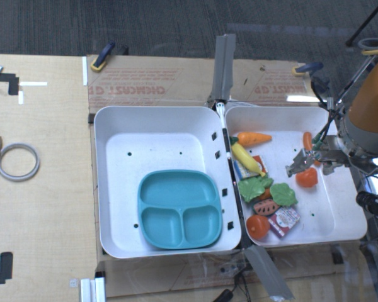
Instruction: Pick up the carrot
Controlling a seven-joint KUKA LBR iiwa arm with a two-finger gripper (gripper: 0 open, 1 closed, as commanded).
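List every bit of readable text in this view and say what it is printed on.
"CHEMCMST GF", roughly, in red letters seen upside down on the cardboard sheet behind the left bin; the exact spelling is uncertain.
The same red print repeats on the cardboard behind the right bin, too faint to read.
The small red and white packet in the right bin carries print too small to read.

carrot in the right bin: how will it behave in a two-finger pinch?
The carrot looks like a rigid, smooth toy, so it probably won't flex but may slip. Its tapered, rounded shape suggests it could roll or squirt out. It lies near the banana, so a push may nudge that.
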